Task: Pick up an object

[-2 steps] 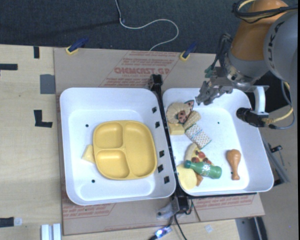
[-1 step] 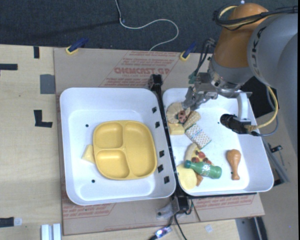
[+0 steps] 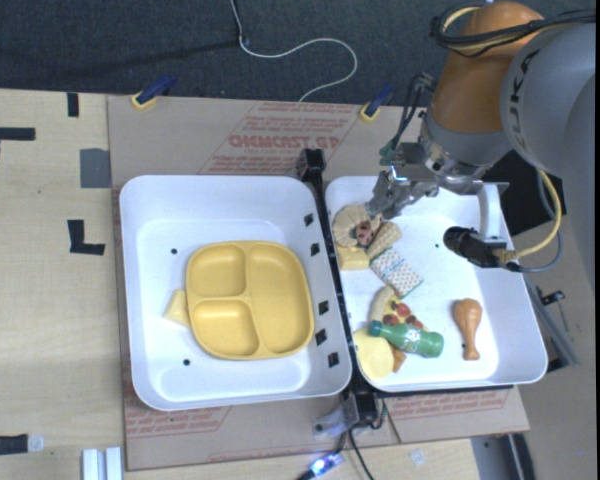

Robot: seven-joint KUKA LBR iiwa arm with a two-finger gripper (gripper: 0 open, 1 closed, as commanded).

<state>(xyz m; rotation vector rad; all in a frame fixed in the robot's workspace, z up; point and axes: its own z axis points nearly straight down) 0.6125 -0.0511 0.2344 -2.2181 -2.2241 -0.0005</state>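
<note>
My gripper (image 3: 383, 204) hangs over the back left part of the right bin (image 3: 510, 308), just above a pile of toy food. Directly below it lies a round tan cookie-like piece with a dark centre (image 3: 361, 230). A pale checkered wafer (image 3: 396, 271) lies just in front of that. Further forward are a green bottle (image 3: 412, 339), a small pizza-like slice with red bits (image 3: 400, 317) and a yellow flat piece (image 3: 372, 354). A brown drumstick (image 3: 468, 324) rests near the right wall. Nothing is visibly held between the fingers.
The left bin (image 3: 150, 218) holds a yellow divided plate (image 3: 248, 299) with a pale yellow flat piece (image 3: 176, 308) tucked under its left edge. A black divider strip with clips (image 3: 323, 268) runs between the bins. The arm's body fills the upper right.
</note>
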